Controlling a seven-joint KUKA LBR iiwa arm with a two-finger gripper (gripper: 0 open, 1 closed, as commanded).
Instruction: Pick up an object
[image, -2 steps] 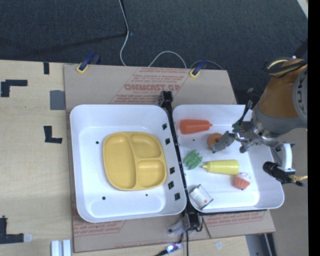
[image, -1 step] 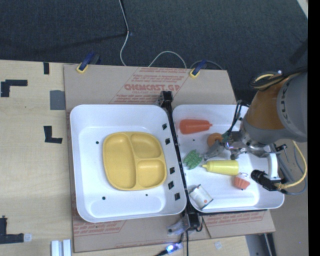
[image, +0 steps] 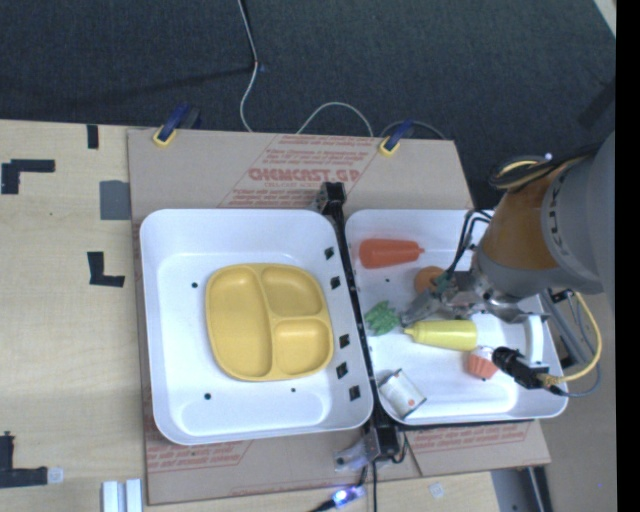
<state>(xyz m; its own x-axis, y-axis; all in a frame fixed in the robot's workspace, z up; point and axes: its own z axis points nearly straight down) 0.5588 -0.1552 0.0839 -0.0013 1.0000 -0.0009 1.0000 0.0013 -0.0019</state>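
We see two shallow white bins side by side on a brown cardboard sheet (image: 300, 170) that lies on the desk (image: 60, 320).

The left white bin (image: 170, 250) holds a yellow plastic plate with three sections (image: 268, 322). The plate lies flat near the middle of that bin.

The right white bin (image: 450, 400) holds many small toys. A long orange carrot toy (image: 390, 252) lies near the top of it. A small green leafy toy (image: 381, 319) lies close to the wall between the bins. A yellow bottle-shaped toy (image: 443, 334) lies on its side in the middle of the bin, just to the right of the green toy. A small pink and orange toy (image: 480, 365) sits below the right end of the yellow toy. A white and silver cup-like thing (image: 402, 392) lies near the bottom of the bin. A small round orange toy (image: 430, 279) peeks out beside the arm.

The grey arm with the orange band (image: 530, 235) reaches in from the right. Its end effector (image: 440, 300) is down low in the right bin, just above the yellow bottle-shaped toy and just beside the round orange toy. We cannot tell if the end effector is open or closed, and we cannot see any toy held in it.
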